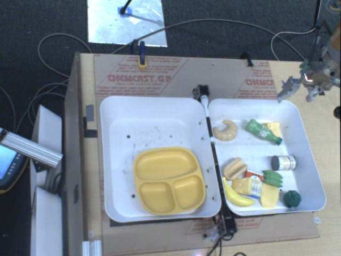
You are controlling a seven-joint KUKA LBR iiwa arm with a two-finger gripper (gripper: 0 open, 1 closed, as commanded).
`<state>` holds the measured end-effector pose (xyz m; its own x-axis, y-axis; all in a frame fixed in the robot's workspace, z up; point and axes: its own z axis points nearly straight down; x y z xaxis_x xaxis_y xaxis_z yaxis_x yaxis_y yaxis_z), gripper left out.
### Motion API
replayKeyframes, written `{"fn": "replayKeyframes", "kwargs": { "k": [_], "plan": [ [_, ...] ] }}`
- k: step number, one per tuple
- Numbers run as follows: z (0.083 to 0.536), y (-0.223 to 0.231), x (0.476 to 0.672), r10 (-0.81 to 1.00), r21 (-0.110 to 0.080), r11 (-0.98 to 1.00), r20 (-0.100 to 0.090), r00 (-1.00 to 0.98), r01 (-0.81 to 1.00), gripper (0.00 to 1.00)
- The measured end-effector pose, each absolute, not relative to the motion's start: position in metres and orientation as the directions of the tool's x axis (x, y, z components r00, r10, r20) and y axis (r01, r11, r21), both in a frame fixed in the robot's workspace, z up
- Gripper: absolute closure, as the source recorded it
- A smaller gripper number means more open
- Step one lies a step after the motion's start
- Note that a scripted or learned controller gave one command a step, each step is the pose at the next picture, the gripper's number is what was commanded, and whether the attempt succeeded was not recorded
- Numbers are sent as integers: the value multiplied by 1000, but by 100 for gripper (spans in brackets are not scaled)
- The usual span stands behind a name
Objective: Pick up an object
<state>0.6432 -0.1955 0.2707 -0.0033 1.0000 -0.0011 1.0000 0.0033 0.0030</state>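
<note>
Notably, green bottle [263, 132], white label, lying tilted

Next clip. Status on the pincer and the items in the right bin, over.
Pincer open, empty, high past right white bin far corner. Curved tan croissant and green plastic bottle lie nearest it. Nothing in the way.

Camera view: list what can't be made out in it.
- Gripper: small and blurred at the right edge, which cuts off the arm; finger state unclear.
- Pile in the right bin: yellow pieces beside the banana overlap, so their identities are unclear.
- Small jar: label too small to read.
- Broccoli-like green piece: too small to confirm.
</note>
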Motion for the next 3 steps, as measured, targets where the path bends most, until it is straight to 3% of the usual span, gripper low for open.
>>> {"fn": "replayKeyframes", "kwargs": {
  "k": [1,2,3],
  "plan": [
    [100,-177,637,1000,-2,4,1,-4,1000,0],
    [114,-178,639,1000,6,7,-1,-7,1000,100],
    [164,-106,638,1000,5,5,1,-5,1000,100]
  ]
}}
